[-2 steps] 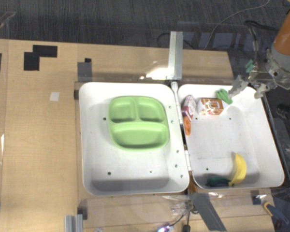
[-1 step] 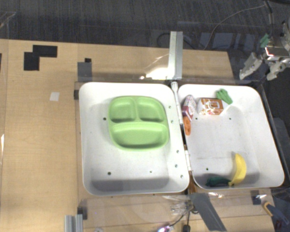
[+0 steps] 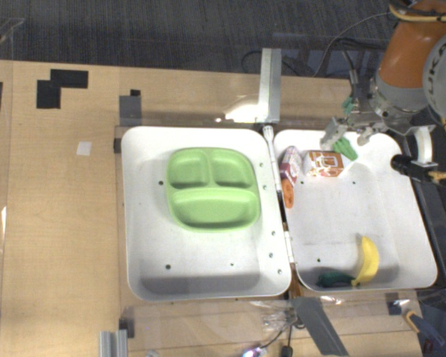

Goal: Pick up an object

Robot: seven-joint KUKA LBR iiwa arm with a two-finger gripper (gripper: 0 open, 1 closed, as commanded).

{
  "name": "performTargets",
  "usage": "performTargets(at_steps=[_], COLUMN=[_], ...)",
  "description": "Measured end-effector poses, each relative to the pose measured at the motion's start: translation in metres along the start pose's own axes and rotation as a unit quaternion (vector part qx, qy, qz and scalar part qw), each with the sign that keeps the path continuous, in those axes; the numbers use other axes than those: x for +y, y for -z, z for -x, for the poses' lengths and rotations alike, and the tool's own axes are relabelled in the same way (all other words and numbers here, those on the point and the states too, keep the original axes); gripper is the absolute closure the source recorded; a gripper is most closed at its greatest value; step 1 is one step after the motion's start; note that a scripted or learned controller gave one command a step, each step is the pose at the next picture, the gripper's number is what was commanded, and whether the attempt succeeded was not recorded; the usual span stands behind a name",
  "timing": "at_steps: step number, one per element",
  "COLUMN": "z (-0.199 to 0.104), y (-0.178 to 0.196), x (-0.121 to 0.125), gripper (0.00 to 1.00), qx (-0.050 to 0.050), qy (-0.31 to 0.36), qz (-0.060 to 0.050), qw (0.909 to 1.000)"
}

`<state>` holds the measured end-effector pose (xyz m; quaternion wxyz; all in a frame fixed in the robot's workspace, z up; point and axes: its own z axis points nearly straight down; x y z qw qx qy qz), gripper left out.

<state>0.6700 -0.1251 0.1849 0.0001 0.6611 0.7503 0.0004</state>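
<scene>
My gripper [image 3: 348, 134] hovers over the far edge of the right bin [image 3: 401, 222], its two fingers spread apart, so it is open. A small green object [image 3: 346, 149] lies just below and between the fingertips; I cannot tell whether they touch it. Next to it, towards the left, sits a white and orange snack box [image 3: 323, 163]. A red and pink packet [image 3: 288, 171] leans against the bin's left wall. A yellow banana [image 3: 367, 259] rests near the front, with a dark green item [image 3: 333, 280] at its lower end.
The left bin [image 3: 145, 259] holds a green divided plate [image 3: 212, 187]. A metal post [image 3: 270, 88] stands behind the divider between the bins. Black cables [image 3: 424, 171] run along the right bin's right rim.
</scene>
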Motion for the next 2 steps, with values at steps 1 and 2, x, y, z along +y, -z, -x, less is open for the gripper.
performTargets(at_steps=[1,2], z=[0.059,0.062], y=[-0.029,-0.058], x=[-0.007,-0.001], gripper=[0.0,0.0], qx=[-0.001,-0.006], qy=[0.018,0.035], qz=[0.001,0.012], qw=[0.9998,0.9993])
